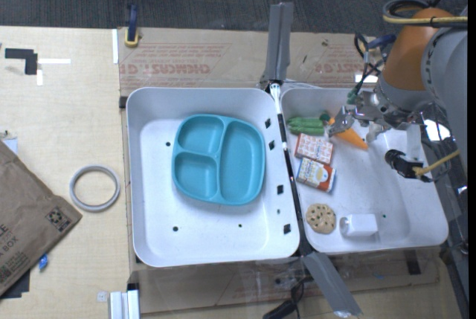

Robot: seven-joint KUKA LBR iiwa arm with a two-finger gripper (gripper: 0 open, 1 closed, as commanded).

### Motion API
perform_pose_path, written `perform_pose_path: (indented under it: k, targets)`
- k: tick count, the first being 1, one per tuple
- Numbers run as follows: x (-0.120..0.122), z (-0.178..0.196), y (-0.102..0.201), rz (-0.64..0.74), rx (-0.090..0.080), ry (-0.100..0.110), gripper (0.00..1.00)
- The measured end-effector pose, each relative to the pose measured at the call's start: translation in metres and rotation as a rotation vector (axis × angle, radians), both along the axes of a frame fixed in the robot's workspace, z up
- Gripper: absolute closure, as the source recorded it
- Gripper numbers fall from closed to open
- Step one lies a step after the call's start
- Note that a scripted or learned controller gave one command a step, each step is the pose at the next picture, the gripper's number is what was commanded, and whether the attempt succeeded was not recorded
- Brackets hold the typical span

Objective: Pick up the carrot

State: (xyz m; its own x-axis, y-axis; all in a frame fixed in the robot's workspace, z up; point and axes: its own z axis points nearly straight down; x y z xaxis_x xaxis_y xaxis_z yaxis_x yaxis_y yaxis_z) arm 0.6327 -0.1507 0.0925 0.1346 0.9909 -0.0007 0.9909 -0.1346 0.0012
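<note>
The carrot (352, 137) lies in the right bin (416, 232) near its far side, an orange wedge pointing right, with a green leafy end (306, 124) stretching to the left. My gripper (360, 123) hangs directly over the orange part, low in the bin, and hides its upper side. The fingers stand apart on either side of the carrot, open, and I cannot tell whether they touch it. The grey arm with its orange band (407, 57) reaches in from the upper right.
Two small snack boxes (314, 149) (314, 175), a cookie (320, 217) and a white block (360, 224) lie in the right bin nearer the front. A teal divided plate (219, 159) sits in the left bin (149, 236). A tape ring (94, 187) lies on the bench at left.
</note>
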Motion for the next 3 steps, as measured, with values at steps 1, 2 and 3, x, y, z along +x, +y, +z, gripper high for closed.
perform_pose_path:
  k: [1, 2, 3]
  targets:
    - [-0.002, 0.009, -0.001, 0.001, 0.0, 0.008, 1.0]
    - [-0.002, 0.018, -0.001, 0.002, -0.001, 0.008, 1.0]
    - [0.002, 0.099, 0.067, -0.131, 0.0, 0.002, 1.0]
